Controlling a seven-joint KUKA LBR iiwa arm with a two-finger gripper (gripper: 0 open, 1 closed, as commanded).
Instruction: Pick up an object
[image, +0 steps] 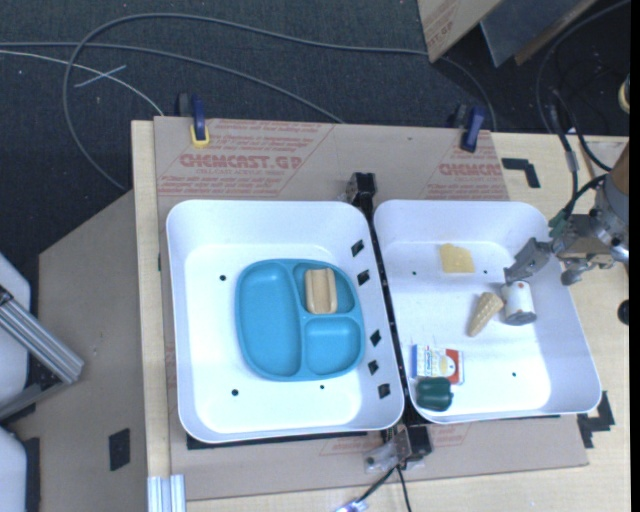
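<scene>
Grey claw (548, 262) over right bin (560, 390), perhaps open, near white cylinder (519, 302)

Counter (270, 160) – pale board top, red print near far edge. Two clamps on far edge: blue-and-yellow one (199, 122) toward left corner, blue one (471, 128) toward right. Dark carpeted floor (80, 130) behind and left of counter, thin grey cables (95, 72) looping across it. Cardboard box (455, 22) on floor beyond counter's far right corner. Aluminium frame rail (35, 335) left of counter – slanted, beside white surface. Light even, shadows soft.
</scene>
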